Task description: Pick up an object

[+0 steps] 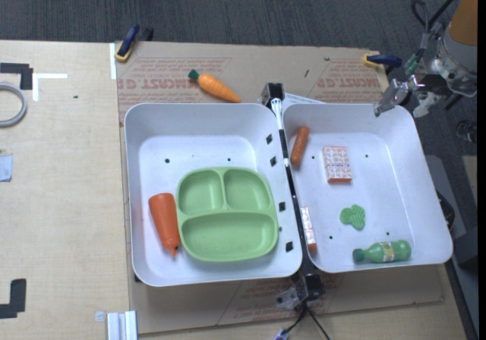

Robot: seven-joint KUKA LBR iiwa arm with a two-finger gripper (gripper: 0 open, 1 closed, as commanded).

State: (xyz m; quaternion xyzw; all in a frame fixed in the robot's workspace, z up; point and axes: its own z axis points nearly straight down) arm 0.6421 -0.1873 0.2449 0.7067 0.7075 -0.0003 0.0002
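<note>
My gripper (402, 100) hangs over the far right corner of the right bin (425, 179), its fingers spread open with nothing between them. In that bin lie an orange-brown sausage (299, 145) by the divider, a red-and-white patterned box (336, 164), a small green leafy piece (352, 215) and a green bottle (382, 253) on its side at the near edge. All of these are well apart from the gripper. A thin packet (306, 221) rests against the divider.
The left bin (144, 133) holds a green divided plate (226, 213) and an orange carrot-like piece (164, 221). A toy carrot (215, 86) lies on the cardboard behind the bins. Blue clamps (127, 41) (383, 60) sit at the cardboard's far corners.
</note>
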